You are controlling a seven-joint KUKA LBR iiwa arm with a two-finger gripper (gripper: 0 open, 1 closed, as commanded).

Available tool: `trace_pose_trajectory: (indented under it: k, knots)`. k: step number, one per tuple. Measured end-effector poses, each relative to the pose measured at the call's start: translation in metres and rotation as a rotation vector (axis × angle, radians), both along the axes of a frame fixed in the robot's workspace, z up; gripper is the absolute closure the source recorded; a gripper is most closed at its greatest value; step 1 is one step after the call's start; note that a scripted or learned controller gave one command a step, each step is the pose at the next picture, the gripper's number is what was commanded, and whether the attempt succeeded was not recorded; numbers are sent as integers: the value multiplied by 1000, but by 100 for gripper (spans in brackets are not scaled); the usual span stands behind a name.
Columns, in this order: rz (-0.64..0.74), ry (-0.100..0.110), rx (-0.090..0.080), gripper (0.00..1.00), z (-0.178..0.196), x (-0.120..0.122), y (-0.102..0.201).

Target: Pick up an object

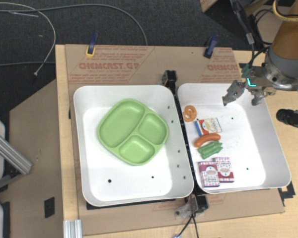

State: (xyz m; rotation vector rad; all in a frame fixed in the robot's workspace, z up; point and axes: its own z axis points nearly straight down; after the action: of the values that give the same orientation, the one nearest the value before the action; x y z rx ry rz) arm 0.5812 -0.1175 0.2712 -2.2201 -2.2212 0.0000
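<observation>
Metal gripper (pixel 244 94) hung over the right bin's (pixel 268 148) far edge, fingers spread, pinching nothing. Pretzel (pixel 189 113), hotdog (pixel 207 140), green pepper (pixel 210 149) and glossy packets (pixel 216 172) lined its left edge.

green divided plate (pixel 133 131) in left bin (pixel 84 133)

Both shallow bins, the left bin (pixel 89 182) and the right bin (pixel 268 157), are plain white, and the left one carries a light green divided plate (pixel 133 131). In the right bin lie an orange-brown pretzel (pixel 189 113), a white packet (pixel 209 126) printed in red and blue, an orange-red sausage (pixel 207 140), a green pepper (pixel 210 149) and two maroon-and-white patterned packets (pixel 216 172). The bench board (pixel 139 63) is tan cardboard with faded red lettering.
</observation>
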Motion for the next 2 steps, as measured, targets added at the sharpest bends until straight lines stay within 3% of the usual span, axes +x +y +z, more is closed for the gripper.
trace_pose_trajectory:
  k: [1, 2]
  knots:
    - [0, 0, 0, 0, 0, 0, 0]
    - [0, 5, 1, 0, -49, -3, 10]
